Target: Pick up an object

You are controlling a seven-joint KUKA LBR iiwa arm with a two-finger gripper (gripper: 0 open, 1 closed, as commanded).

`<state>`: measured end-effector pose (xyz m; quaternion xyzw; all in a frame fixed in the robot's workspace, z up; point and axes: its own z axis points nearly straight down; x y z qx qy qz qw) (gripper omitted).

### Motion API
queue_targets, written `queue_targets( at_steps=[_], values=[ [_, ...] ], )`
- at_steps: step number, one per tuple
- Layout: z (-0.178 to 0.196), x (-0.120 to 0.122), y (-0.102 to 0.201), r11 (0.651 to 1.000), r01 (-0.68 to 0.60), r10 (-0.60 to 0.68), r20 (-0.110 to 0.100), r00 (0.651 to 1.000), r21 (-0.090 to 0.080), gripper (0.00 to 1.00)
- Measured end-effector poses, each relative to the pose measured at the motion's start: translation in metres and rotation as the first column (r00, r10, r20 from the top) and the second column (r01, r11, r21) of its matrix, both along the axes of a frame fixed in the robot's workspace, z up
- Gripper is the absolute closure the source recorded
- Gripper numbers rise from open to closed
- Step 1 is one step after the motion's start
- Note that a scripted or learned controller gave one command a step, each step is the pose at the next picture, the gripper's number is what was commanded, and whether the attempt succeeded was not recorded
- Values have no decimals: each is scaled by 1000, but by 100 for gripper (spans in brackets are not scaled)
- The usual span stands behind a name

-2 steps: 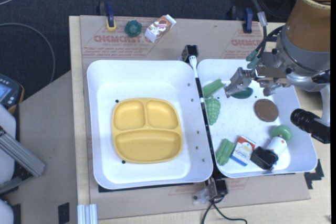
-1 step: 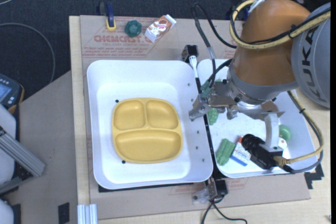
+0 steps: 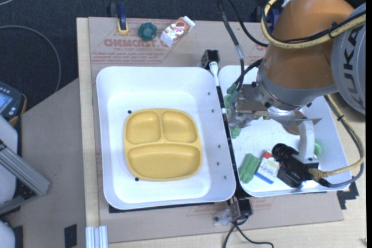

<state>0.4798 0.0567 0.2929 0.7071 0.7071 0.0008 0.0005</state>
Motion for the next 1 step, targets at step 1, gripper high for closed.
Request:
queue_targets(
  at_steps=[1],
  values=[
    [31, 0, 50, 1000, -5, 5, 3, 1000, 1, 100]
  ],
)
